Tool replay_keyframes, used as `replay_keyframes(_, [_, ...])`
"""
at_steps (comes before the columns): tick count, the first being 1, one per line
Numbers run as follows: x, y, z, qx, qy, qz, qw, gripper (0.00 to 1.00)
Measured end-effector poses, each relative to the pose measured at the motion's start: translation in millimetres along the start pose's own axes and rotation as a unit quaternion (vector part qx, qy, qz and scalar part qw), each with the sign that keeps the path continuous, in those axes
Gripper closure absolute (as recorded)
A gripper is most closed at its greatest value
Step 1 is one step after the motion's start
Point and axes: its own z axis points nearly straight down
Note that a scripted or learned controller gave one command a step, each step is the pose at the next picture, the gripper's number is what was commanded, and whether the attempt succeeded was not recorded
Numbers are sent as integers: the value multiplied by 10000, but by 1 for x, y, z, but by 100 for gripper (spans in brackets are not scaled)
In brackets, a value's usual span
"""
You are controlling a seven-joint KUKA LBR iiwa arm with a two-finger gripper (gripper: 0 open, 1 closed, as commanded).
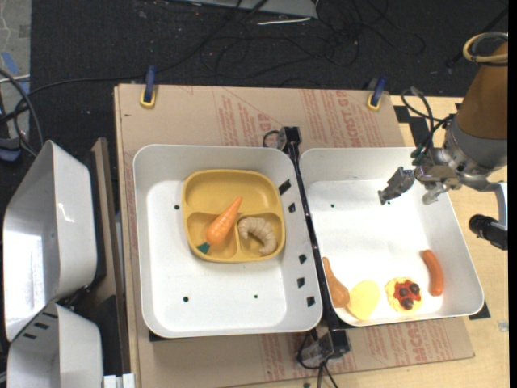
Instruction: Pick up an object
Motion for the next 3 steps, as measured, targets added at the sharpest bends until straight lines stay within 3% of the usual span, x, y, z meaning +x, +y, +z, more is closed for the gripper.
replay_keyframes(1, [1,3,-8,-66,-11,-16,10000,0])
replay_keyframes(2, [-3,12,42,-50,-11,-10,10000,0])
replay_keyframes(3, [-5,3,102,-42,-6,-3,10000,0])
